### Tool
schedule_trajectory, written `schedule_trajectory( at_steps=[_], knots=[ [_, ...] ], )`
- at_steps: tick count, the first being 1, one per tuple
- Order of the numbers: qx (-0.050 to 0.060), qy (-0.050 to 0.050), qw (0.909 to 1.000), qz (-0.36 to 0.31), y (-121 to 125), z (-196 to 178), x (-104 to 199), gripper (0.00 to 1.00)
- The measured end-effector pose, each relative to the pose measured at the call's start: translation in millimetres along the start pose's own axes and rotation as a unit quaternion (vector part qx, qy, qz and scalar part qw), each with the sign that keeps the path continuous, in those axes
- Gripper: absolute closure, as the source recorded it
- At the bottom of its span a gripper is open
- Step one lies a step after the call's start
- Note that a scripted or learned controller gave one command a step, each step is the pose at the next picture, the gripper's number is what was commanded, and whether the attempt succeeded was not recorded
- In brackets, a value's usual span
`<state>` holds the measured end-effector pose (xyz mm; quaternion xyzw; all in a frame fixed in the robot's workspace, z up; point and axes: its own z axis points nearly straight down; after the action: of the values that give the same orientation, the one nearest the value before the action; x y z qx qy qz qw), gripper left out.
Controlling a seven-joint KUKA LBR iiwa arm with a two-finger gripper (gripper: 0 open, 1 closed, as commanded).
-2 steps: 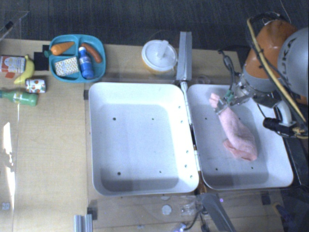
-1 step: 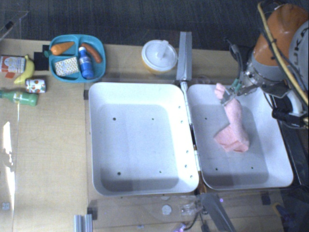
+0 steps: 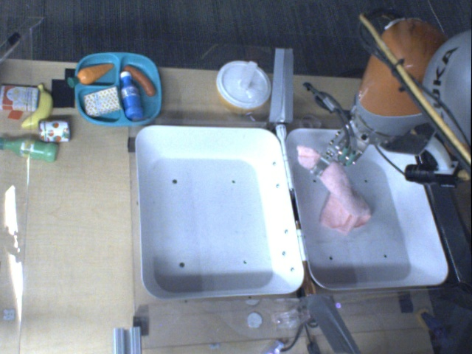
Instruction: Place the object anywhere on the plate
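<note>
A pink, soft-looking object (image 3: 344,201) lies in the right bin (image 3: 413,227), stretching from the bin's upper left toward its middle. A smaller pink lobe (image 3: 307,155) sits at the upper left end. My gripper (image 3: 333,155) hangs low over that upper end, right where the lobe and the longer body meet. It seems to touch the pink material, but I cannot make out a hold. A blue divided plate (image 3: 151,76) with toy food stands on the bench at the far left, outside both bins.
The left bin (image 3: 210,212) lies beside the right one, with a raised divider (image 3: 291,198) between them. A white lidded cup (image 3: 244,85) stands behind the bins. A toy banana (image 3: 40,108), a can (image 3: 54,130) and a green bottle (image 3: 31,149) lie at the far left.
</note>
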<state>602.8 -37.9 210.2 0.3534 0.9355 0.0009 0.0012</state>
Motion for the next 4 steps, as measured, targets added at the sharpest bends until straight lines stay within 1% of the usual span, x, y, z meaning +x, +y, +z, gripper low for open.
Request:
schedule_trajectory(
  at_steps=[1, 2, 3, 4],
  knots=[
    [-0.001, 0.000, 0.9799, -0.199, 35, -9, 48, 1.00],
    [-0.001, 0.000, 0.9360, -0.352, 57, -21, 92, 1.00],
    [0.000, 0.001, 0.9355, -0.353, 78, -16, 131, 1.00],
    [-0.001, 0.000, 0.9353, -0.354, 103, -15, 176, 1.00]
  ],
)
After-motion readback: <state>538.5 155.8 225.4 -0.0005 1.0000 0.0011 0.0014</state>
